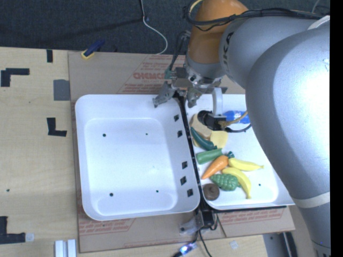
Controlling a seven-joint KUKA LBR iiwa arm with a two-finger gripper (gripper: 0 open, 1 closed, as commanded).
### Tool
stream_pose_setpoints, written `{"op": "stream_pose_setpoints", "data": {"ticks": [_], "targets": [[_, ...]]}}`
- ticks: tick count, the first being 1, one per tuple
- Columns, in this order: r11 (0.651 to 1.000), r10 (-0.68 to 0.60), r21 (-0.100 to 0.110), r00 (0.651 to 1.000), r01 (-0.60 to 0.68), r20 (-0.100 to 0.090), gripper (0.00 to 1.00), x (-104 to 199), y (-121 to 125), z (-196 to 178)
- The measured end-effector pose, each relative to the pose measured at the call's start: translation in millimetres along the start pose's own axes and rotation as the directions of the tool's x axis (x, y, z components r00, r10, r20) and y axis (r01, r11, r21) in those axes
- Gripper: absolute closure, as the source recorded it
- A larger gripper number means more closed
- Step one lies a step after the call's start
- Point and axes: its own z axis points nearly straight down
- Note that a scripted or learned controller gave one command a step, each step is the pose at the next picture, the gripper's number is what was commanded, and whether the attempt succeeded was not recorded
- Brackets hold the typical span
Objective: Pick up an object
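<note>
**Gripper poised over the seam between the bins**

The grey arm (278, 90) sweeps in from the right, and its orange band (214, 25) stands high above the far end of the bench. From there the wrist points down and slightly left. The gripper (176, 99) sits at the far rim, right over the seam where the left bin (80, 143) meets the right bin (268, 194). Its fingers seem spread wide, one over each bin, with nothing between them, though the angle makes this hard to judge.

All the objects lie in the right bin, clustered against its left wall:

- Two yellow bananas, an upper banana (245, 165) and a lower banana (244, 183).
- One orange carrot (214, 166), touching the upper banana.
- One light green vegetable (208, 156), just above the carrot.
- One long dark green piece (201, 139).
- One bumpy green piece (224, 182).
- One brown round piece (210, 191).
- One pale yellow chunk (218, 139).
- One blue item (236, 116), nearest the wrist.
</note>
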Motion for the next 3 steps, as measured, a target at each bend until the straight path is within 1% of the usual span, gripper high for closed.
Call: {"op": "stream_pose_setpoints", "data": {"ticks": [1, 2, 3], "targets": [[1.0, 0.001, -0.001, 1.0, -0.001, 0.001, 0.0, 78, 1, -12], [1.0, 0.006, 0.002, 1.0, -0.006, 0.004, 1.0, 73, 1, -21], [1.0, 0.003, -0.004, 1.0, -0.003, 0.0, 1.0, 133, -11, -82]]}}
